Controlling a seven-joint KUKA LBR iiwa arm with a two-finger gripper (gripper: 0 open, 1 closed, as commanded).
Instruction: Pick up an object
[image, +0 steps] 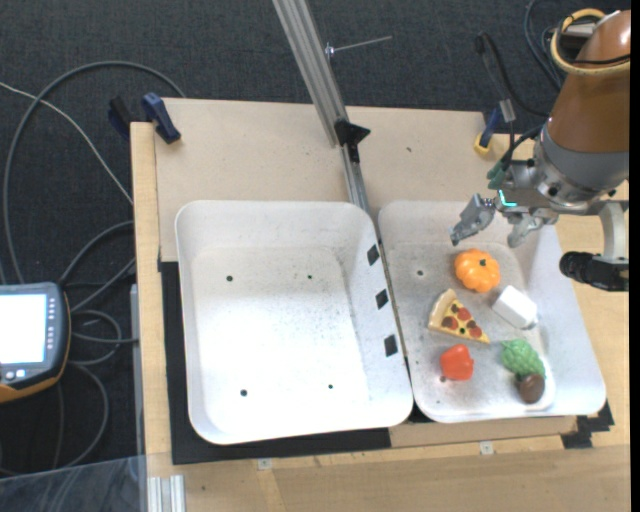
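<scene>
My gripper (494, 228) hangs over the back of the right bin (420, 230), open, with nothing between its two fingers. Just in front of it lies an orange toy pumpkin (477, 270). Nearer the front of that bin lie a pizza slice (457, 318), a white block (515, 306), a red toy pepper (457, 363), a green broccoli piece (521, 355) and a small brown item (530, 387).
The left bin (275, 320) sits beside the right one, with a raised divider wall between them. A slanted metal rail (330, 95) crosses the bench from the back. Blue clamps (160, 115) grip the bench's back corners. A black part (590, 268) sticks out at the right.
</scene>
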